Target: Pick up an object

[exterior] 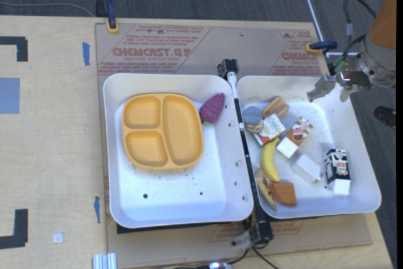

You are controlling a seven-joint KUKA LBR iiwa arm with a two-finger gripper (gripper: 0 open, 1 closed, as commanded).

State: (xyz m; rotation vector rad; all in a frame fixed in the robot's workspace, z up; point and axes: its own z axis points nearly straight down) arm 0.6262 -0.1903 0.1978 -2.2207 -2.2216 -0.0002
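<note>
Yellow was what caught my eye first: a divided plastic plate [163, 131] lay in the left bin [126, 198], with a purple bunch of toy grapes [213, 108] just beside its upper right corner, close to the bin's far right side. From my seat, the arm [384, 41] reached in from the right, and its gripper [332, 89] hung over the far right corner of the right bin [362, 198]. I saw its two fingers [317, 91] spread apart with nothing between them, so the tool was released and grasping nothing.

The things to pick were all in the right bin. A banana [270, 160] lay near the middle, roughly lengthwise. Above it sat a grey round piece [252, 115] and some small printed packets [272, 126] crowded together. A small orange carton [300, 130] lay just right of those, and two white blocks [307, 168] were near the banana's right side. A black and white carton [338, 168] stood toward the right wall. A brown waffle-like piece [284, 193] rested at the near edge, below the banana.
</note>
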